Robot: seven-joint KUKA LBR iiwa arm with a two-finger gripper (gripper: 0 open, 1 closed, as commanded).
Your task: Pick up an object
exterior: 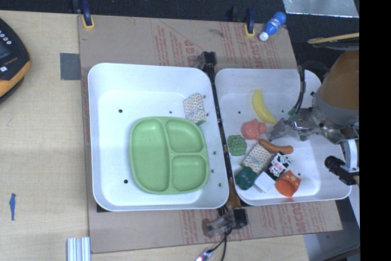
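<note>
The main risk from here is a missed or double grasp. The loose things are packed tightly in the right bin (308, 79): a pink lump (253, 129), a sausage (275, 147) just near of it, a green block (236, 145), a patterned card (257, 159), a black-and-white piece (280, 165), a dark green ball (245, 178) and an orange piece (287, 184) at the near edge. Most of them touch or overlap, so I judge that a descent into the cluster could wedge against two at once, push them apart, or close on an edge that slips out. The sausage and the banana (263, 107), being rounded, could roll away from a closing pinch. The banana lies a little apart at the far side and looks the cleanest target.

The gripper (287, 127) sits in the right bin, just right of the pink lump and just far of the sausage, with the arm (339, 91) reaching in from the right. Its metal parts blur together here, so I cannot tell whether the fingers are spread or closed, and nothing is visibly between them.

The left bin (104, 79) holds a green divided plate (169, 154) and a small patterned box (195, 108) at its far right corner, both well apart from the gripper
</note>
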